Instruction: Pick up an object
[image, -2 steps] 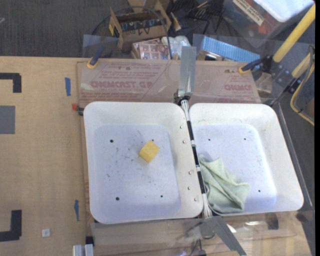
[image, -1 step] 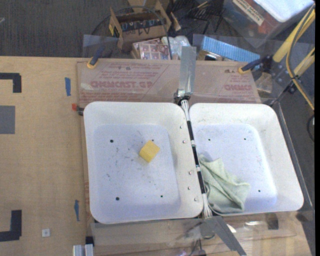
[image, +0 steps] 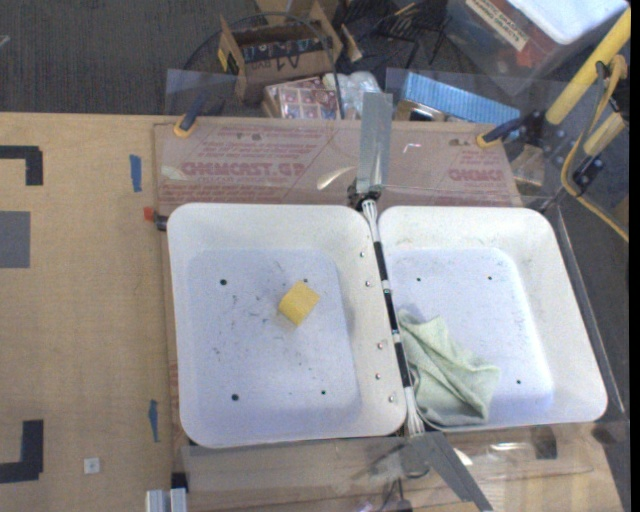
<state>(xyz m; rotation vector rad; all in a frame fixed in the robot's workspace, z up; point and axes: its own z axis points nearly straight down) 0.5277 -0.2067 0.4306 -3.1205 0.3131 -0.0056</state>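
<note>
Where bins meet — yellow block (image: 298, 303) left, cloth (image: 447, 369) right.

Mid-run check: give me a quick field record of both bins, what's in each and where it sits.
left bin: one yellow block, near the middle of the floor, lying apart from the walls
right bin: one pale green cloth, crumpled in the near-left corner, against the divider side
divider: bins side by side, rims meeting along the centre
objects total: two
candidate for pick: yellow block, likely easier since it sits in the open
</note>
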